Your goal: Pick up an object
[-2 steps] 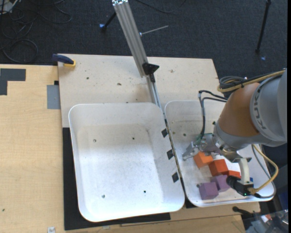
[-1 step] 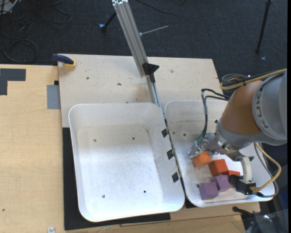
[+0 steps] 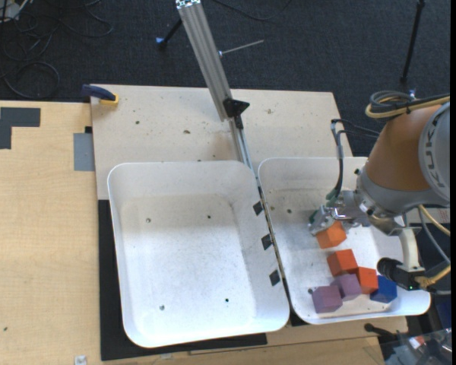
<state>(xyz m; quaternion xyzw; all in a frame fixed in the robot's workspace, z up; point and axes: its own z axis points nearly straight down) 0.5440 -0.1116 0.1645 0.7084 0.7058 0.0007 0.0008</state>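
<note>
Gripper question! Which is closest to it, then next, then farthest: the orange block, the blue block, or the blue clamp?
From the gripper:
1. Orange block, right at it, in the right bin.
2. Blue block, in that bin's near right corner.
3. Blue clamp, at the bench's far left corner.

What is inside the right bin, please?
The right bin holds blocks: an orange one at the claw, a red one, two purple ones, another orange and a blue. The arm covers the bin's far right part.
</note>
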